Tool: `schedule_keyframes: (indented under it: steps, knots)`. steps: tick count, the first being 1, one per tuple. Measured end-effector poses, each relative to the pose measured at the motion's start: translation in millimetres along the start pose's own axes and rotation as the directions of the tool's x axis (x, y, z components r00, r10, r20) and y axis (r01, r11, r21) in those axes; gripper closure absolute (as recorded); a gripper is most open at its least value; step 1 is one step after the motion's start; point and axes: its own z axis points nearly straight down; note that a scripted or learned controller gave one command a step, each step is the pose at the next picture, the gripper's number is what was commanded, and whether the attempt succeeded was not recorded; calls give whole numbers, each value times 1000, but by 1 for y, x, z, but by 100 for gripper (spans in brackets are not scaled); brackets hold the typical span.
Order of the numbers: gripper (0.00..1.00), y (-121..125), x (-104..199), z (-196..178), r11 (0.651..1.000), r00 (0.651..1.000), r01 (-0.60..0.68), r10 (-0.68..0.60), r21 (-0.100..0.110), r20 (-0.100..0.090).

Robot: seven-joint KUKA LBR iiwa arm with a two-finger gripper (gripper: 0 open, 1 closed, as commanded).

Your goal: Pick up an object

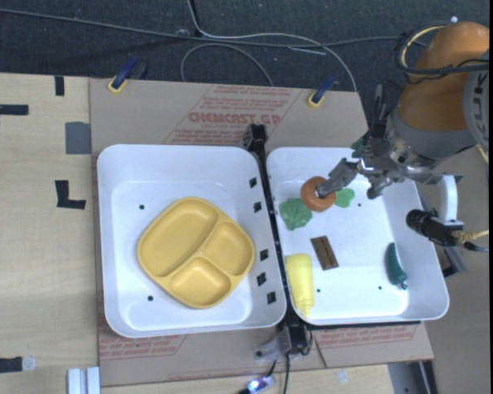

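Two shallow white bins sit side by side on a cardboard sheet (230, 113) atop the bench.

Left bin (119, 220): holds a yellow divided plate (195, 251), three compartments, lying flat near the bin's centre, a bit toward its near edge.

Right bin (419, 302): several small objs. An orange round piece (315, 195) lies near the bin's far-left corner, touching a small green bit (343, 197) on its right. Just beside it, toward the left wall, a light-green leafy item (295, 213). A brown rectangular bar (324, 252) lies about mid-bin. A yellow oblong item (300, 281) rests along the left wall near the near-left corner. A dark-green slim item (395, 267) lies close to the right wall.

The arm (440, 80), grey w/ orange band, comes in over the right bin's far-right corner. The gripper (351, 185) hangs over the far part of the right bin; one dark finger (335, 179) reaches across the orange piece's top edge. Whether the pincer is open, closed or gripping anything can't be told from this angle; nothing is clearly seen between the fingers.

Black cables (230, 39) run across the dark floor beyond the bench's far edge.
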Motion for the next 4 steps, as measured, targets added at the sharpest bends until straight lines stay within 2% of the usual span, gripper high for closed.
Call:
schedule_keyframes:
  steps: [1,2,3,4]
  knots:
    - [0,8,5,51,1000,1000,0,0,5,0]
    - [0,1,2,114,1000,1000,-2,2,6,2]
    - [0,3,-6,143,1000,1000,-8,9,-13,13]
    - [100,1,-2,138,1000,1000,-4,4,-3,6]
